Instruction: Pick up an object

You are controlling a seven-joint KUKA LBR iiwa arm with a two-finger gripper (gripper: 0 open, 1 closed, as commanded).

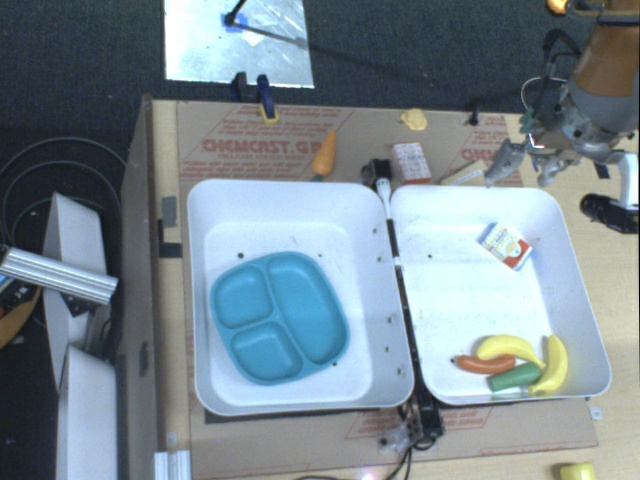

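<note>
Gripper (527, 165) parked above right bin (575, 268) far corner, jaws spread, nothing gripped; crowded banana (555, 364) cluster risks a missed grasp.

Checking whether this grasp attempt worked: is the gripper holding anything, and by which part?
Nothing is held. The two-finger gripper hangs open above the far edge of the right white bin, with nothing between its fingers.

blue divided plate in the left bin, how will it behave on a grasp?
The blue divided plate looks like rigid moulded plastic, so probably stiff and light. It lies flat in the left bin, leaving little for fingers to catch; a two-finger pinch may slip. Its glossy surface suggests it slides when pushed.
</note>
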